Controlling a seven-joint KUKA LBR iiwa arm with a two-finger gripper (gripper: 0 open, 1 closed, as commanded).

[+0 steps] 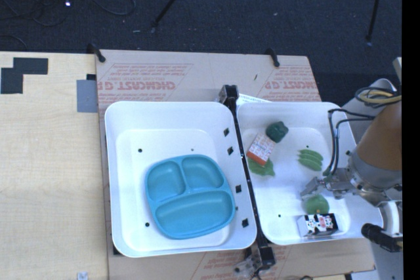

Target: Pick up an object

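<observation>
In right bin (289, 233): gripper (316, 188) (over green toy (317, 204))

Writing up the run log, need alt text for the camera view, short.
A grey robot arm reaches in from the right, its gripper low over a green object in the right white bin, which also holds other small green items, a small carton and a black-and-white packet. The left white bin holds a blue divided plate.

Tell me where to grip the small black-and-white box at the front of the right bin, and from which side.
Grip the black-and-white box across its short sides, coming straight down from above. It lies flat near the front wall of the right bin, so a sideways approach would likely hit the wall. A green object sits close behind it, so keep the fingers off that edge.
</observation>
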